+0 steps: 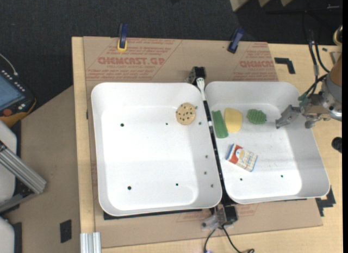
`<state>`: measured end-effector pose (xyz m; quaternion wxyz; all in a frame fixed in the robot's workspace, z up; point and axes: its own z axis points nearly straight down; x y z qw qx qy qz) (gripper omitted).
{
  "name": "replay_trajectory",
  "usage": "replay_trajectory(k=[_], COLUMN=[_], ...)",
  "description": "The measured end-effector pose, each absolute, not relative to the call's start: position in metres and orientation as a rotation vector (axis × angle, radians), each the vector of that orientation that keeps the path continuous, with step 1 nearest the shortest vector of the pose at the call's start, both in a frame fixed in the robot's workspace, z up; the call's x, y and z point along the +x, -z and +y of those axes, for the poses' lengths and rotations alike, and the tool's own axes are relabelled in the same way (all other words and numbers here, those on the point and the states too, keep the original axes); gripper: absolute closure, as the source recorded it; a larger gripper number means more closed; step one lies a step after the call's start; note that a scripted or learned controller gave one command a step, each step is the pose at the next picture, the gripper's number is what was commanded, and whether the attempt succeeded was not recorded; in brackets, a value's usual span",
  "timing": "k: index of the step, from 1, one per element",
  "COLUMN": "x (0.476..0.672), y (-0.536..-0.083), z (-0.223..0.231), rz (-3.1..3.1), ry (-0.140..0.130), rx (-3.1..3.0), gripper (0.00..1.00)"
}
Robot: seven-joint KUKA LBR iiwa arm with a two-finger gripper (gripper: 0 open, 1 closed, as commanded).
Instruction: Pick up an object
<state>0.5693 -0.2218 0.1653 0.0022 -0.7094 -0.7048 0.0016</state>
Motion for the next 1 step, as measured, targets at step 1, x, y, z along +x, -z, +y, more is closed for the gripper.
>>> replay_trajectory(k=[1], x=[0.6168], y=[-0.272], z=[-0.2244], rz=[-2.235], ry=[0.01], rx=[-2.229], gripper=[0.0])
